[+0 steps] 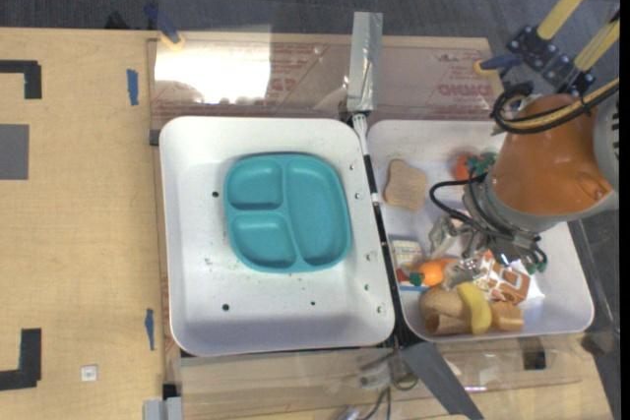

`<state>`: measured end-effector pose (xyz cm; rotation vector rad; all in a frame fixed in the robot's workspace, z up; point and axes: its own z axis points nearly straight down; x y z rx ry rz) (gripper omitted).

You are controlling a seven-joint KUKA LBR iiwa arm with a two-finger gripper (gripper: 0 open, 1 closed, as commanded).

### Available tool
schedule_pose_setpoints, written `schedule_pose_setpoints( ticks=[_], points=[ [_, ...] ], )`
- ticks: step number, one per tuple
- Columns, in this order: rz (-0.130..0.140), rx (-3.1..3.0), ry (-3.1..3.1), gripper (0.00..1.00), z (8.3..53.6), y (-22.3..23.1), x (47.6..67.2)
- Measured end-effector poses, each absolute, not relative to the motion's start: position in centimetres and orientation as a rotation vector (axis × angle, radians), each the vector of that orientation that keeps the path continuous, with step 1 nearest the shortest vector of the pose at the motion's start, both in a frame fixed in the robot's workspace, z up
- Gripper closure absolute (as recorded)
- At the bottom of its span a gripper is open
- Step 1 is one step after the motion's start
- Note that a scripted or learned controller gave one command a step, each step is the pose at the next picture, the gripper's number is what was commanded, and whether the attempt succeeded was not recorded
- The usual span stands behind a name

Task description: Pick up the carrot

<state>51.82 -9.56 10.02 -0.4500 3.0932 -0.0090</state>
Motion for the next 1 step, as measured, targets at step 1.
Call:
schedule_pose_setpoints(
  ticks=[1],
  points=[
    [-0.034,-1.002,2.957,1.0,19.52,-4.61,50.5]
  ],
)
